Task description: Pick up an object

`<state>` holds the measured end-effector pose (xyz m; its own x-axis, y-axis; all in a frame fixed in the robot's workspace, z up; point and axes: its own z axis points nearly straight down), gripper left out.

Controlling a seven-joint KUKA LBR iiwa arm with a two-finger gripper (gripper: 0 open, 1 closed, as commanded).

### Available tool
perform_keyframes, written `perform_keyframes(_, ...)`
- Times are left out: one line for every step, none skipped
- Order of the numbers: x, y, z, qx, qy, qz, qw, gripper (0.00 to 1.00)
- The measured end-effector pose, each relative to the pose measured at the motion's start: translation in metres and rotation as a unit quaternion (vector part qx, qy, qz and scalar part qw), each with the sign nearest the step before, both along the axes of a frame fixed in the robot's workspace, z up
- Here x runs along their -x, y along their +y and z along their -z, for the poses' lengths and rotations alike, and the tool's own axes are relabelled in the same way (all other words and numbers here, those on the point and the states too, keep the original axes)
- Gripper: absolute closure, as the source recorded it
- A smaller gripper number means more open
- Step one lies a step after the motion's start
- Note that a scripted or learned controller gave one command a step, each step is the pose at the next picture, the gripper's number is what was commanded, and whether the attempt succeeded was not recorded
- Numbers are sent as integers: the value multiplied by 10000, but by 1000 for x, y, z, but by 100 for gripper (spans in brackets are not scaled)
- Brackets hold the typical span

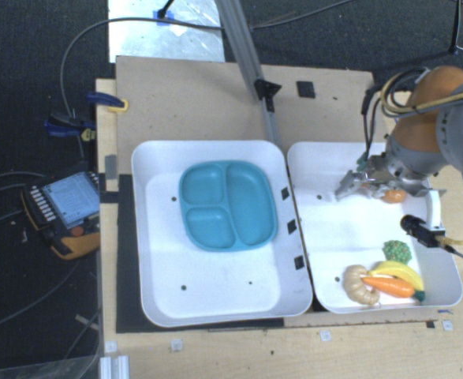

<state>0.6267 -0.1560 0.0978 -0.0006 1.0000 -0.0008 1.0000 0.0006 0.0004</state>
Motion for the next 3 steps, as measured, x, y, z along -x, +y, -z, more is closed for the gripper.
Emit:
perform_keyframes(-1,0,13,2,-7,-1,10000,0)
perform_keyframes(-3,0,-1,6,-45,0,10000,100)
perform_keyframes(-4,2,-44,0,-20,-21,10000,100)
